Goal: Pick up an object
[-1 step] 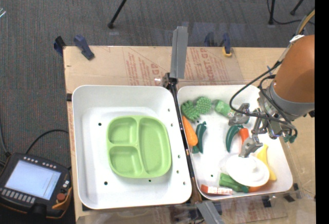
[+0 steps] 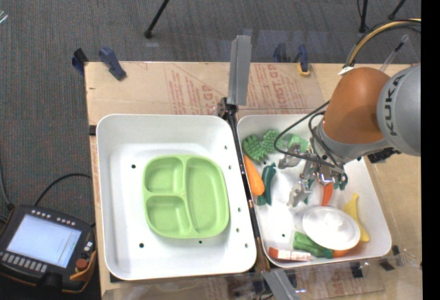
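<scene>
Nearest the camera lies a white plate (image 2: 331, 226) in the right bin (image 2: 380, 212). Just above it the gripper (image 2: 307, 190) hovers among toy vegetables; its grasp cannot be told. It should descend straight between neighbours, near the orange carrot (image 2: 254, 177), closing slowly.

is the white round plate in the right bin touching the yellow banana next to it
Touching, as far as the camera view shows: the white plate overlaps the banana's inner edge at its right rim, with no gap visible between them.
</scene>
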You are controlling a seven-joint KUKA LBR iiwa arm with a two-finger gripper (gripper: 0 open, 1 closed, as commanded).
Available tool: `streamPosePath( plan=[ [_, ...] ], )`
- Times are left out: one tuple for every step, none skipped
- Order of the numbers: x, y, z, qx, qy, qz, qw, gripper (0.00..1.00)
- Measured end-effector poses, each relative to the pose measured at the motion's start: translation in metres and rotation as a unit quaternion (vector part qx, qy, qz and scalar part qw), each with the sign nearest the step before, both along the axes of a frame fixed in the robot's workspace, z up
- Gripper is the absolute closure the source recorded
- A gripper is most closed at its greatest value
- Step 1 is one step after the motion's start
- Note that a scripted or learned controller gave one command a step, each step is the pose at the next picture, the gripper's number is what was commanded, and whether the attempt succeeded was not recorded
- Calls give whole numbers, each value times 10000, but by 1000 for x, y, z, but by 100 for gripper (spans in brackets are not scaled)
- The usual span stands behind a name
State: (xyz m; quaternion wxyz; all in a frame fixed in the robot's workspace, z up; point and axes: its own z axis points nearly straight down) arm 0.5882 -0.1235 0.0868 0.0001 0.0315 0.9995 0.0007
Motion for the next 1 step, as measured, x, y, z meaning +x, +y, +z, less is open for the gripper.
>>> streamPosePath(
  plan=[
    [2,3,11,0,-24,36,10000,100]
  ],
)
